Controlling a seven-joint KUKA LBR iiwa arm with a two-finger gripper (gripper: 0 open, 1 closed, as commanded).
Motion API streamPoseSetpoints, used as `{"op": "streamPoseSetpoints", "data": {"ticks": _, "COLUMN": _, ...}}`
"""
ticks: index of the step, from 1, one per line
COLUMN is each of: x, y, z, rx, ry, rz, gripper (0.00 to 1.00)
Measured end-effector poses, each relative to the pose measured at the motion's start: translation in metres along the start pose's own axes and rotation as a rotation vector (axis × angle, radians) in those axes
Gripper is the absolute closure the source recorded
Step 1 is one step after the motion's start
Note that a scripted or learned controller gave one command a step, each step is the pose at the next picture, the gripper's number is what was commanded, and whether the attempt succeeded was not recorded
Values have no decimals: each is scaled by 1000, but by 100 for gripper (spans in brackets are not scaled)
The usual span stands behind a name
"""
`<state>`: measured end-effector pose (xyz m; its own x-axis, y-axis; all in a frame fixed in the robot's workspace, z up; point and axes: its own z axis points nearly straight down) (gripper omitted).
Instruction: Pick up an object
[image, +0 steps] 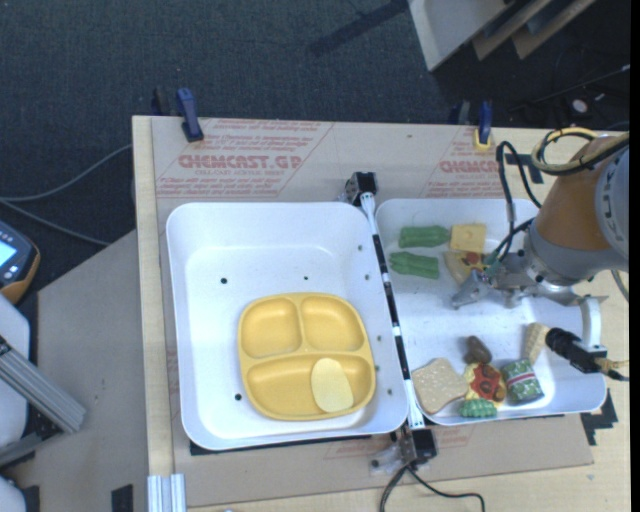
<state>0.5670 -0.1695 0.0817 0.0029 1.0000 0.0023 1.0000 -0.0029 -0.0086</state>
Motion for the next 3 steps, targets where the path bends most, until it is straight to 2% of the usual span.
{"op": "streamPoseSetpoints", "data": {"ticks": 1, "x": 11, "y": -82, "z": -2, "rx": -2, "ry": 1, "rz": 0, "gripper": 0}}
{"op": "streamPoseSetpoints", "data": {"ticks": 2, "x": 11, "y": -78, "z": -13, "rx": -11, "ry": -4, "rz": -2, "gripper": 100}}
{"op": "streamPoseSetpoints", "data": {"ticks": 3, "x": 73, "y": -39, "z": -62, "rx": -15, "ry": -2, "rz": -11, "gripper": 100}}
